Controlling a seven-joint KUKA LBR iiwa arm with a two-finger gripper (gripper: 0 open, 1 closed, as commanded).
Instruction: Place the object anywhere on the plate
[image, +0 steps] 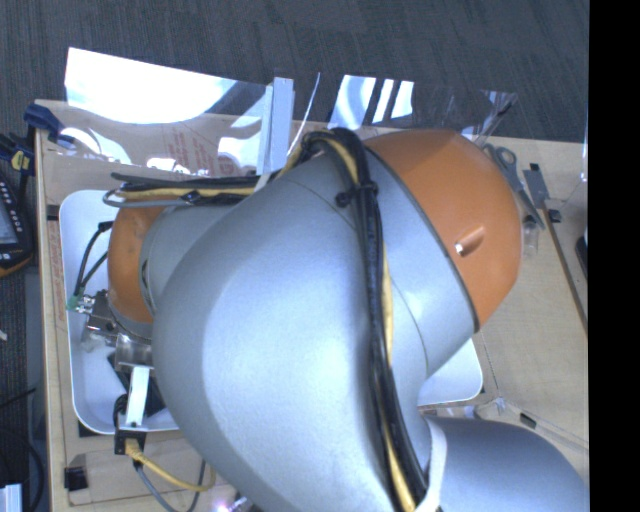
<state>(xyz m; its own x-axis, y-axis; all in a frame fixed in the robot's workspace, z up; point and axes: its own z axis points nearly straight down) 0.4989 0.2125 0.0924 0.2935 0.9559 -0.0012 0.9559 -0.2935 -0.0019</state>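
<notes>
Pale bench (535, 320) bears a white bin (72, 380) at left — the grey arm (300, 340) hangs over it; whether its gripper (108, 335) is spread cannot be told.

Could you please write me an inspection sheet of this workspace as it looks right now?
Surface: wooden bench bearing a white left bin; a corner of the right bin shows beneath the arm.
Job's things: nothing seen; the arm covers most of both bins.
Clutter: small metal pieces on the bench's far right.
Grippers: the hand sits at the arm's end, over the left bin's left side.
Cables: a black and yellow cable bundle runs along the arm.
Surroundings: dark floor beyond the bench; a shiny clear panel behind the bins.
</notes>
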